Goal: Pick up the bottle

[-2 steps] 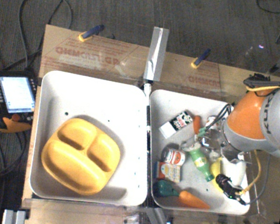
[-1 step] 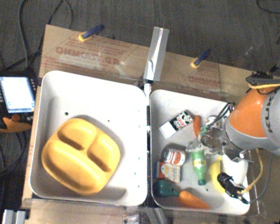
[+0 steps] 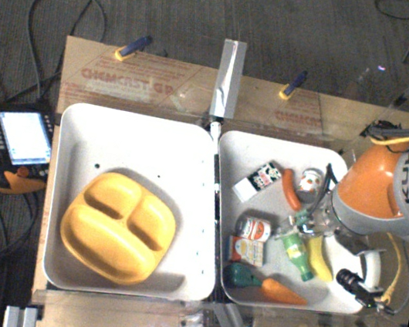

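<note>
The bottle [image 3: 299,255], small and green with a pale label, lay on its side in the right bin [image 3: 221,201], directly beneath and touching the gripper [image 3: 309,226], neck toward the tool. It looked like light, stiff plastic with a smooth, rounded body, likely to roll or slip under a pinch; the best hold, by my judgement, was across the body at the label, square to its long axis. How far the gripper stood open, and whether it had hold of anything, could not be told from where I stood. A banana [image 3: 320,259] lay along the bottle's far side from the bins' divider, touching it, and would crowd one side of the grasp. A carrot [image 3: 281,291] lay just beyond the bottle's base. A small can [image 3: 255,229] sat beside the tool toward the divider, a sausage [image 3: 291,188] just behind it. A yellow tray [image 3: 120,225] occupied the left bin [image 3: 62,173], well apart.
</note>
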Controlling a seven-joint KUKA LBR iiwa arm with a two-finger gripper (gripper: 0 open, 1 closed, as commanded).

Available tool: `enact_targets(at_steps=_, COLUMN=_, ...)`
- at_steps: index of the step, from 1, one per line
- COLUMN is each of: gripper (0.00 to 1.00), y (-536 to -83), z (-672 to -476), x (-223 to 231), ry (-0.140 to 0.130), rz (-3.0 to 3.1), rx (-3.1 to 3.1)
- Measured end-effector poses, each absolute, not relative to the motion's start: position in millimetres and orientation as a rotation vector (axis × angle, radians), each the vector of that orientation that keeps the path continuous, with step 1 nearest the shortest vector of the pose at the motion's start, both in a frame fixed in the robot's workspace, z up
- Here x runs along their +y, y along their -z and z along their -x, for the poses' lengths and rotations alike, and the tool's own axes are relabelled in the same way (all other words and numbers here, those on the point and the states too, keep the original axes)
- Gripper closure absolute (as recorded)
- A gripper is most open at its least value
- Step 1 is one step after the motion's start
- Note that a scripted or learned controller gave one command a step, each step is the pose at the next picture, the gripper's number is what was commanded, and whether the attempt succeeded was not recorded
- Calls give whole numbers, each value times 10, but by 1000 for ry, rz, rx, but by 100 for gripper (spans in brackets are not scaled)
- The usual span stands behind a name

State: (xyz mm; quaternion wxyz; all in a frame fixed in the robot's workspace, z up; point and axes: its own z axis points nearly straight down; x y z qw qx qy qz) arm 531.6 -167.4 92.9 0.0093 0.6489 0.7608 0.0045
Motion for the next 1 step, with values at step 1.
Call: enact_targets(at_steps=1, gripper=100, y=-2091, z=-5225, x=-1170, ry=5, rz=-2370, rx=2066)
